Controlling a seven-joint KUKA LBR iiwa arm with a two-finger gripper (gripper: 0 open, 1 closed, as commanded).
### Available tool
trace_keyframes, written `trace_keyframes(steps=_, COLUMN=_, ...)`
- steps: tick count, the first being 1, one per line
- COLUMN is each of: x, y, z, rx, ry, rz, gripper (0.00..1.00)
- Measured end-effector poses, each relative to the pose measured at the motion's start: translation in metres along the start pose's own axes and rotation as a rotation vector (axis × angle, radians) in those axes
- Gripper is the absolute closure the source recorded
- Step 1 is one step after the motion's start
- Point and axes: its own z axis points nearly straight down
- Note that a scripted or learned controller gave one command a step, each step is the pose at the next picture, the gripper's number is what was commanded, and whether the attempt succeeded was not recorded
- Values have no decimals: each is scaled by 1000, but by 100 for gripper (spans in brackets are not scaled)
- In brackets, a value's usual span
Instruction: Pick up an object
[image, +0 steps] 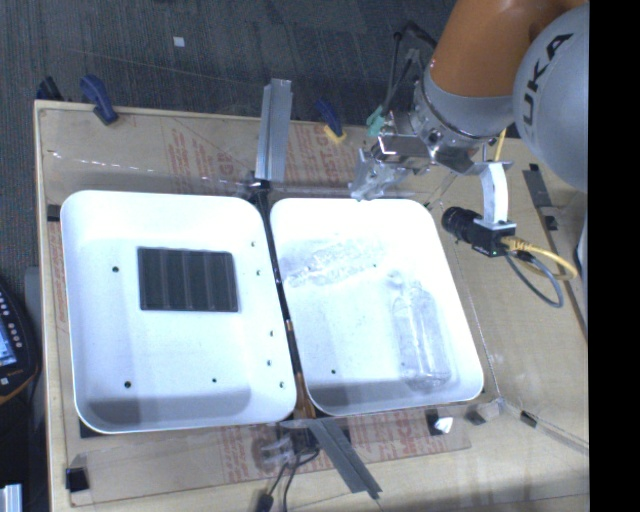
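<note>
Bright overhead light, overexposed white bins (160, 400), soft focus

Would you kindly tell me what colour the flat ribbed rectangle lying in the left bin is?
Dark grey, nearly black, with lengthwise ribs; the ribbed rectangle shows in the camera view.

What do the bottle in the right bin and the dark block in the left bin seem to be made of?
Bottle: probably clear plastic, glossy; the white bin shows through it. Dark block: matte, ribbed, perhaps rubber or plastic; the view cannot settle which.
</note>
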Motion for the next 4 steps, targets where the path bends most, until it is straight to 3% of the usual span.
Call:
trace_keyframes(steps=1, x=86, y=-59, z=-22, rx=0, ry=1, rz=62, gripper=100)
trace_keyframes(steps=2, x=3, y=-67, z=-48, rx=-2, ry=0, rz=-170, gripper=100)
trace_keyframes(steps=3, x=51, y=-42, z=40, rx=7, ry=0, rz=204, gripper=100)
trace_keyframes(steps=4, x=-25, y=-40, z=-22, rx=-2, ry=-1, rz=-37, gripper=100)
